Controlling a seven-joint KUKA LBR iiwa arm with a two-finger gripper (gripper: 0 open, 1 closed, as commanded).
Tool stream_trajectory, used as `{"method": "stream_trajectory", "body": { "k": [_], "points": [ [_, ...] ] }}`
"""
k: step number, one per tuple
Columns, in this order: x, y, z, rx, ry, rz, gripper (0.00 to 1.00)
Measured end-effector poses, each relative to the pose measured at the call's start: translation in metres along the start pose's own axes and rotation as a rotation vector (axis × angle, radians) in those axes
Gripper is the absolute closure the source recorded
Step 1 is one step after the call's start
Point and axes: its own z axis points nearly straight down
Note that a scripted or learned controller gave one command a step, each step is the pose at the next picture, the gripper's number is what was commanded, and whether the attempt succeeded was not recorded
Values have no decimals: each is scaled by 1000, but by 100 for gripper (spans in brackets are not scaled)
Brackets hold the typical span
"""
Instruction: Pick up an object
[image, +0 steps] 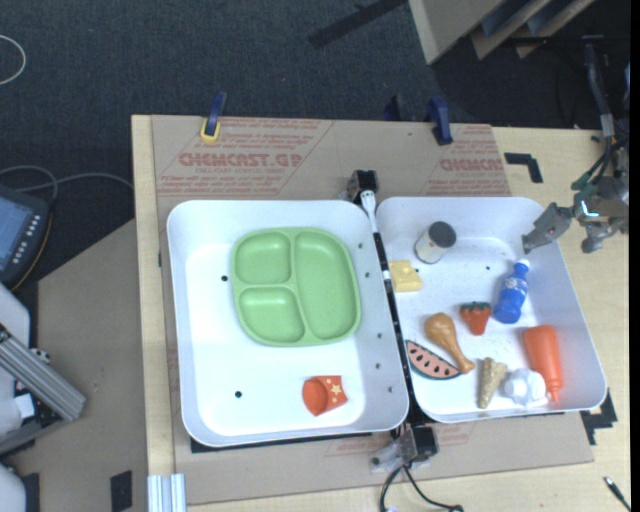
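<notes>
While nothing is gripped, the pick has yet to start: the claw (560, 222) hangs at the right bin's (590, 340) far right rim, and I cannot tell its spread. Next it must descend over one toy. Largest first: smooth green plastic tray (297, 285), orange carrot (544, 360), glossy drumstick (447, 340), blue bottle (512, 293), small strawberry (476, 317).

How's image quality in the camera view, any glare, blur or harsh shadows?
Camera view: even, diffuse light; only soft shadows under the green plate and the toys. The left bin and right bin read near-blown white but without hotspots. The gripper at the right edge looks soft; the blue bottle is reasonably sharp.
</notes>
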Motion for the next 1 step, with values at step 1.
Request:
{"method": "stream_trajectory", "body": {
  "k": [1],
  "points": [
    [1,2,-7,-13,-3,-4,0]
  ]
}}
